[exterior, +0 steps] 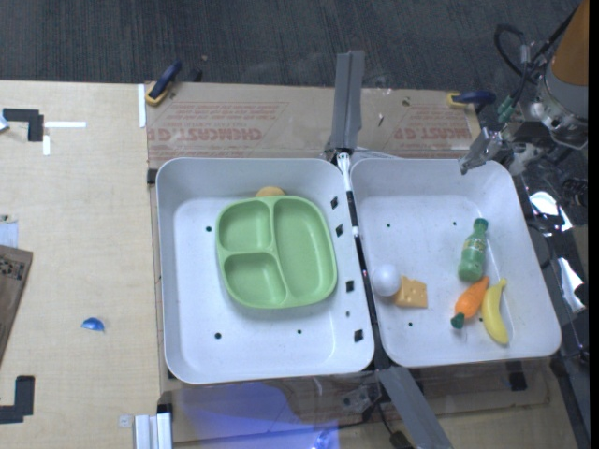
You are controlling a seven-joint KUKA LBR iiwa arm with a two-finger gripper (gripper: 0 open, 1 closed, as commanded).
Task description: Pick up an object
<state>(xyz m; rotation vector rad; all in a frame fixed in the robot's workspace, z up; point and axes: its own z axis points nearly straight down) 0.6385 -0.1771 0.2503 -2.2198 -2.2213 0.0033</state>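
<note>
White bins are sitting side by side on the tabletop (65, 251), with the arm waiting above the right one.

The gripper (477, 152) is hovering over the right bin's (421, 204) far corner; I cannot tell how its jaws are standing. In that bin are lying a green bottle (474, 251), a carrot (469, 303) touching a banana (494, 312), and a white ball (385, 280) beside a cheese wedge (411, 293). A green divided plate (277, 251) is lying in the left bin (187, 335).
</note>
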